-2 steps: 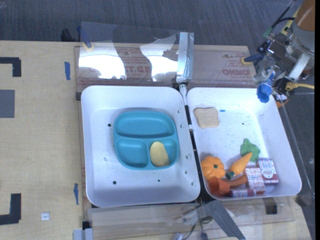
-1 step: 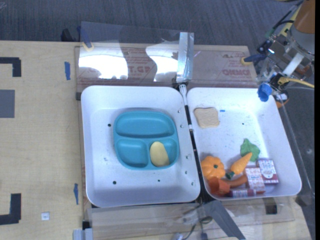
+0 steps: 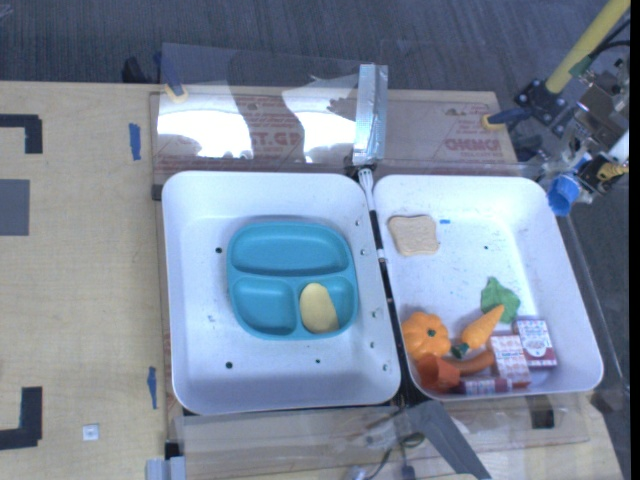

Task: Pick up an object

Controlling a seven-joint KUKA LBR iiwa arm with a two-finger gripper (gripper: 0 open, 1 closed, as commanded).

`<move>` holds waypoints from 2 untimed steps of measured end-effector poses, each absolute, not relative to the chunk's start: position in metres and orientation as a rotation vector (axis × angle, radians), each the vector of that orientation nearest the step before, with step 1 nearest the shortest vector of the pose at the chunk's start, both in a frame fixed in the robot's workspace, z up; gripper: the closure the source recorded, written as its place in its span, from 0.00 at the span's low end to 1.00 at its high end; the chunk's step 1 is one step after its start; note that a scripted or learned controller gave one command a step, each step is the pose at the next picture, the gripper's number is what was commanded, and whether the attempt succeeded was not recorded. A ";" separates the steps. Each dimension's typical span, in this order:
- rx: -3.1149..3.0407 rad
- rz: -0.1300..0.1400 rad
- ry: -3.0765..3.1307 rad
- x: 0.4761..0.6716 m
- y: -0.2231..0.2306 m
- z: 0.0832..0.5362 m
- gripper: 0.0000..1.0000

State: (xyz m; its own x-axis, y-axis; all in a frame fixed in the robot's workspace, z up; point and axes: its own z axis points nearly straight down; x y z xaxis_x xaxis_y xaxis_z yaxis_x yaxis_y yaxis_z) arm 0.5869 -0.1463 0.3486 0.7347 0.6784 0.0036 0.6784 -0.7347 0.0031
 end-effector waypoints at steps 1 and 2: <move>3.113 -0.013 0.461 0.526 -0.141 0.261 1.00; 3.046 -0.012 0.786 0.537 -0.058 0.181 1.00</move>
